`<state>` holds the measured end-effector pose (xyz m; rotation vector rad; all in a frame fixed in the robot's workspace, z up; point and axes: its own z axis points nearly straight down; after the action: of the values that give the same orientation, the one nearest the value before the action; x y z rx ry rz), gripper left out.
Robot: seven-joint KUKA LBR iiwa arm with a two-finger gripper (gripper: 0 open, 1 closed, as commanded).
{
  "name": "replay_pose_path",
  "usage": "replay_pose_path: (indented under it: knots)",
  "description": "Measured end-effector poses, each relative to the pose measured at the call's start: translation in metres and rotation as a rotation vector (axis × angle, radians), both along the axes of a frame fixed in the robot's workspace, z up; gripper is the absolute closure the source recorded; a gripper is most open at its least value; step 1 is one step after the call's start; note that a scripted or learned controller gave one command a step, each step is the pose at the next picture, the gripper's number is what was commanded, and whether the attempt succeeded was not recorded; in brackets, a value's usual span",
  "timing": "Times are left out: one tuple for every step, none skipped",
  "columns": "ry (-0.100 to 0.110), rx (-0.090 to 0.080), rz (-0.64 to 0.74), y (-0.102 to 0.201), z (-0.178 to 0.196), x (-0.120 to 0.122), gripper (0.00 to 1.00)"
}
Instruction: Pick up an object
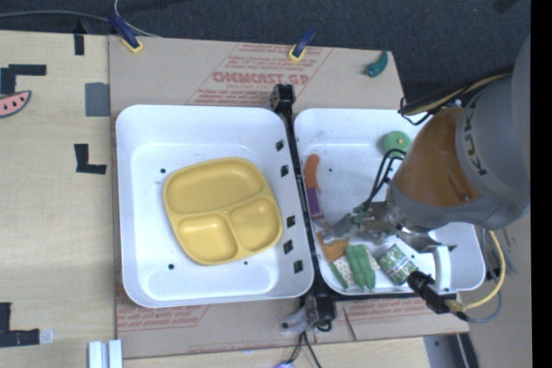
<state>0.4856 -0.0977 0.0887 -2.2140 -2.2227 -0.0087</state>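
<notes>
Two white bins sit side by side on the desk (52, 185), and your arm (470, 159) reaches in from the right of the frame over the right bin (345, 142). The arm's grey body and orange band cover much of that bin's right half. Its end effector (373, 224) is low in the lower middle of the right bin, right among the small objects there. You cannot tell from this view whether it is released or clenched, and nothing can be seen gripped in it.

The left bin (142, 211) holds a yellow divided plate (222, 209), lying flat near its centre with three compartments facing up.

In the right bin, the things you could pick are bunched at the lower left, beside the divider. A green vegetable-shaped piece (361, 265) lies at the bottom edge, with a small green-and-white packet (396, 263) just to its right and an orange piece (333, 251) just to its left. Above these, along the bin's left wall, an orange stick (310, 170) lies upright in the frame, with a purple stick (315, 202) directly below it. A small round green object (397, 140) rests in the upper right of the bin, next to the arm.

Outside the bins, a small teal item (376, 65) lies on the cardboard sheet (250, 73) at upper right.
</notes>
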Motion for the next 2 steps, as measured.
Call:
replay_pose_path:
  knots:
    - [-0.002, -0.004, -0.002, 0.003, 0.0, 0.0, 0.0]
    - [-0.009, -0.003, -0.002, 0.004, 0.012, 0.003, 1.0]
